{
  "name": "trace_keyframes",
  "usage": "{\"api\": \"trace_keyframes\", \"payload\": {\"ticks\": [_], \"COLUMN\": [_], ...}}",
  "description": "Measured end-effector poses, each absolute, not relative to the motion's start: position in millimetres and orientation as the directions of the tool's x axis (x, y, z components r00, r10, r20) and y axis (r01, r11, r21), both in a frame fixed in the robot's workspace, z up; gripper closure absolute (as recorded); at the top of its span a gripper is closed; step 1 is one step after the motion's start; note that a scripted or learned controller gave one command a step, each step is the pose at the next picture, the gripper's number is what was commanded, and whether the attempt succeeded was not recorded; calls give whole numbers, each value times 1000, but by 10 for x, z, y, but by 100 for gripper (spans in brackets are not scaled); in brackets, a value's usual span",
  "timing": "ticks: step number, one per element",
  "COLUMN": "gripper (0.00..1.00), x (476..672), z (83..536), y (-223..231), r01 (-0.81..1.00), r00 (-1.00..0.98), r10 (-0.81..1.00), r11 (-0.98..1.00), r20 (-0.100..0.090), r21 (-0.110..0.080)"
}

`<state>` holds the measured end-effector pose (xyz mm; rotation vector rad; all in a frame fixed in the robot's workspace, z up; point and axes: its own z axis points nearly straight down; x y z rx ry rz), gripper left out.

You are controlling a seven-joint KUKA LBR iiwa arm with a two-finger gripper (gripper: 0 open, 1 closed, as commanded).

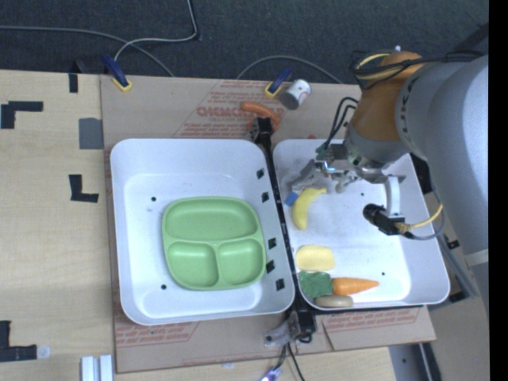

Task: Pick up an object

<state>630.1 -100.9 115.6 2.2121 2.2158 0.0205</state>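
My gripper (320,184) hangs low over the back left part of the right bin (425,286), open. Its two grey fingers (297,183) straddle the upper tip of a yellow banana (303,209), which lies on the bin floor close to the left wall. Nothing is held between them. Nearer the front lie a pale yellow block (314,257), a green leafy piece (315,282), an orange carrot (355,286) and a small beige piece (333,300).
The left bin (121,159) holds a green divided plate (213,240). Clips join the two bins along their shared wall (274,213). Behind the bins on the cardboard lie an orange item (260,109) and a small silver cylinder (296,94). The arm's cable and black fitting (381,217) hang over the right bin.
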Motion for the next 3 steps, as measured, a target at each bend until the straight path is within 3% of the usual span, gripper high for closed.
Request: {"api": "trace_keyframes", "payload": {"ticks": [3], "gripper": [0], "x": [6304], "z": [1157], "y": [-1015], "r01": [1000], "r00": [-1], "r10": [1000], "r11": [1], "r20": [0], "r21": [18]}}
